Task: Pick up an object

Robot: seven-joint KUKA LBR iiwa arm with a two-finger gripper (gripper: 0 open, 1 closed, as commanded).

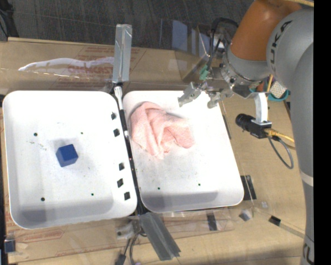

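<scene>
A crumpled pink cloth (160, 129) lies in the upper left part of the right bin (209, 175). A small blue cube (67, 154) sits in the left bin (22, 120), left of its middle. My gripper (199, 97) hangs over the far edge of the right bin, above and to the right of the cloth. Its two fingers are spread apart and nothing is between them.
A metal divider with black clips (121, 148) runs between the two bins. A metal post (121, 54) stands behind them on the cardboard-covered bench. The grey arm with its orange band (254, 21) comes in from the upper right.
</scene>
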